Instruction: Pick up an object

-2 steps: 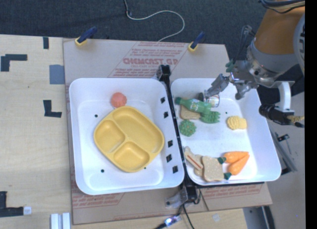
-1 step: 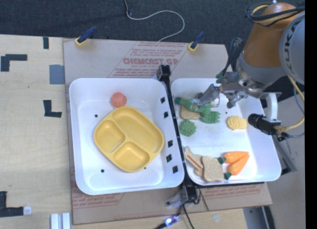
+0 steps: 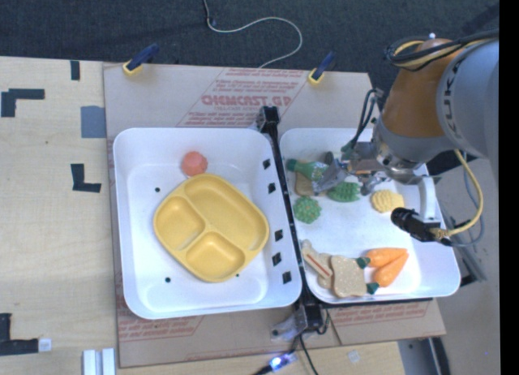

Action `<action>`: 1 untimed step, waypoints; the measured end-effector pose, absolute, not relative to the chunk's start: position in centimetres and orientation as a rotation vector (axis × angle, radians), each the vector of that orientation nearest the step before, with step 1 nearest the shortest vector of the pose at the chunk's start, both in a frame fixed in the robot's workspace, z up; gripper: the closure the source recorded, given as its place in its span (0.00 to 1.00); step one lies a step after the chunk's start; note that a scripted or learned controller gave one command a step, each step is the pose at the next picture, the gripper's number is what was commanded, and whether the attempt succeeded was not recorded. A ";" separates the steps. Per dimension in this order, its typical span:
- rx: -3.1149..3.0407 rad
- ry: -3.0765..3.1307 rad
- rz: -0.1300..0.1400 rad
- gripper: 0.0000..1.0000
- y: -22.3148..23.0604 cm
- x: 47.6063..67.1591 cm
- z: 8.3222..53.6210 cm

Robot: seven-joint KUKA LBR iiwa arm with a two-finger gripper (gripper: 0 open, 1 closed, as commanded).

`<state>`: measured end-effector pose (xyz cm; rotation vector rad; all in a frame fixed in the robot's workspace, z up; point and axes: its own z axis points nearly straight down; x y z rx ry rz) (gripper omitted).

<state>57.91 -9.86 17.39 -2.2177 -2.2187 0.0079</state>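
Gripper [image 3: 334,177] was parked mid-right of frame, metal fingers spread, nothing pinched; the bumpy green plastic veggie [image 3: 344,192] was spotted just below-right of it.

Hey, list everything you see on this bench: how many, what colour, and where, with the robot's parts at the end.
White bins: two, side by side on the bench.
Divided tray: one, yellow, middle of the left bin.
Small round piece: one, orange-pink, left bin, just above the tray.
Green toy pieces: about three, upper left part of the right bin.
Corn-like piece: one, yellow, right side of the right bin.
Carrots: two, orange, lower right of the right bin.
Bread-like slices: about two, tan, lower edge of the right bin.
Clamps: two, blue and yellow, on the cardboard's top edge.
Arm: one, grey with orange band, from the right.
Gripper: one, low over the green pieces in the right bin.
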 end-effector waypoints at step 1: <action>-2.217 -2.218 0.009 0.00 -10.1 57.1 11.2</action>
